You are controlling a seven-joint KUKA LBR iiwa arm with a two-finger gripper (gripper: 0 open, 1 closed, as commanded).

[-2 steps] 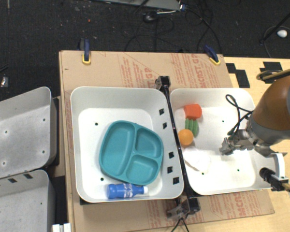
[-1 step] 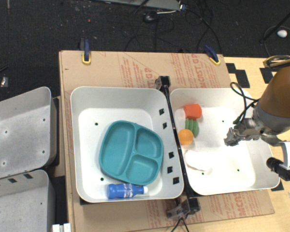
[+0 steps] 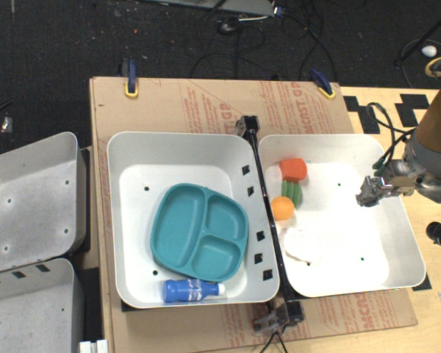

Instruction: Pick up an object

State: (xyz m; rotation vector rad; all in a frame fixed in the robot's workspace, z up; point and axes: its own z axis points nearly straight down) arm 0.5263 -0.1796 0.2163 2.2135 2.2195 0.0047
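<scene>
In the right bin (image 3: 367,271), against its left wall, lie an orange-red block (image 3: 294,169), a green piece (image 3: 292,190) below it and an orange ball (image 3: 282,208). A pale white object (image 3: 301,245) rests lower on the bin floor. The left bin (image 3: 132,160) holds a teal divided plate (image 3: 200,231) and a blue bottle (image 3: 191,290) along its front wall. My gripper (image 3: 367,194) hangs over the right bin's right side, well to the right of the orange items, with nothing seen in it.
The two bins sit on a cardboard sheet (image 3: 206,101) held by blue-yellow clamps (image 3: 131,79). A white perforated tray (image 3: 29,197) lies off to the left. Cables run across the dark floor behind.
</scene>
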